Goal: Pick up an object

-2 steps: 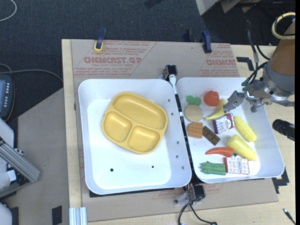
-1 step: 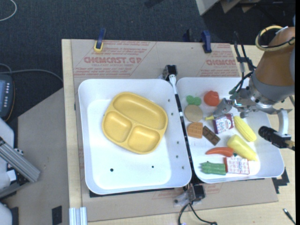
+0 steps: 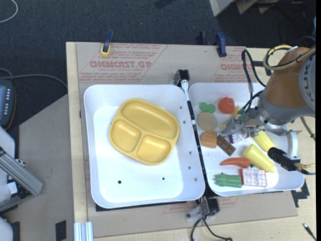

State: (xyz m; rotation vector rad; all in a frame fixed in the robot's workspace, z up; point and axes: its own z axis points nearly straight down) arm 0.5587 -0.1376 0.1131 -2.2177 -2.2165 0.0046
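Observation:
The right bin holds several toy foods: a green piece, a red tomato, a tan round disc, an orange-brown bread piece, a dark chocolate bar, a red chili, a green vegetable, a red-and-white box and yellow corn. My gripper is low in the middle of this bin, just right of the bread piece and above the chocolate bar. Its tips are hidden among the items, so a hold on anything cannot be seen.
The left bin carries a yellow divided plate. The arm's grey wrist and orange band hang over the right bin's far right side, with cables around them. Clamps sit at the bench's back edge.

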